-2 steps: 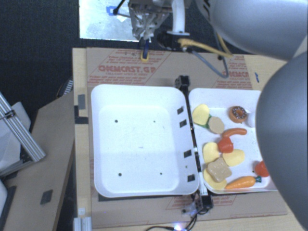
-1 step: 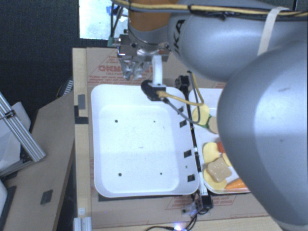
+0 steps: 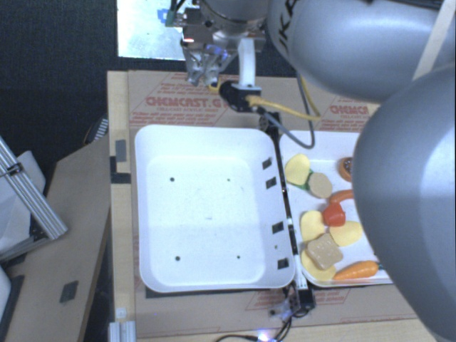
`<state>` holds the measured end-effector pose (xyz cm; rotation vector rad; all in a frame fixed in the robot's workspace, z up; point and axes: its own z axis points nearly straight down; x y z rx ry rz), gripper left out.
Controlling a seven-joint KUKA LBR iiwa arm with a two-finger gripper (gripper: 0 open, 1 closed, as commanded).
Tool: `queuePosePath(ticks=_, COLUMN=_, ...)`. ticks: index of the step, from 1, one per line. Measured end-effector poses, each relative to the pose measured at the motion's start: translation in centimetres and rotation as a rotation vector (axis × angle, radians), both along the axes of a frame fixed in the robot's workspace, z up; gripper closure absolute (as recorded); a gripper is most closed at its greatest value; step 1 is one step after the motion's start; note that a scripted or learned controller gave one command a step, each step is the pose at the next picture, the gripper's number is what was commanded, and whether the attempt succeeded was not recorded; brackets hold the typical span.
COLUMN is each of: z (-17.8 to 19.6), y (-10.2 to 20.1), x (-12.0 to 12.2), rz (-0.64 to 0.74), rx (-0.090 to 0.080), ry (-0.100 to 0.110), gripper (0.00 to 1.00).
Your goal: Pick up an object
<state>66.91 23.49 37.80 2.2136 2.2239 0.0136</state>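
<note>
My gripper (image 3: 204, 68) hangs high over the cardboard behind the far rim of the left white bin (image 3: 206, 212), apart from every object. The right bin (image 3: 331, 142) holds several toy food pieces: a yellow piece (image 3: 298, 168), a beige round one (image 3: 320, 185), a red tomato (image 3: 335, 214), two more yellow pieces (image 3: 312, 225) (image 3: 347, 232), a tan bread slice (image 3: 323, 251) and an orange carrot (image 3: 355, 269). A brown piece (image 3: 347, 167) sits partly hidden by the arm.
The grey arm (image 3: 370, 41) covers the upper right and much of the right bin. A black divider with clips (image 3: 279, 191) separates the bins. A yellow cable (image 3: 285, 109) runs from the wrist. An aluminium frame (image 3: 28, 198) stands at the left.
</note>
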Motion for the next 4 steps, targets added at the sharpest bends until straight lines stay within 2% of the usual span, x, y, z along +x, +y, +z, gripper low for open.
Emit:
queuePosePath(ticks=1, z=12.5, y=0.0, x=-5.4, rz=0.002, rx=0.002, ry=-0.001, gripper=1.0)
queuePosePath(ticks=2, z=-3.4, y=-0.1, x=-6.4, rz=-0.004, rx=-0.007, ry=0.02, gripper=1.0)
queuePosePath(ticks=3, z=2.1, y=0.0, x=-5.5, rz=-0.001, rx=-0.001, ry=0.003, gripper=1.0)
queuePosePath(ticks=4, z=6.3, y=0.0, x=-3.1, rz=-0.001, rx=-0.001, ry=0.002, gripper=1.0)
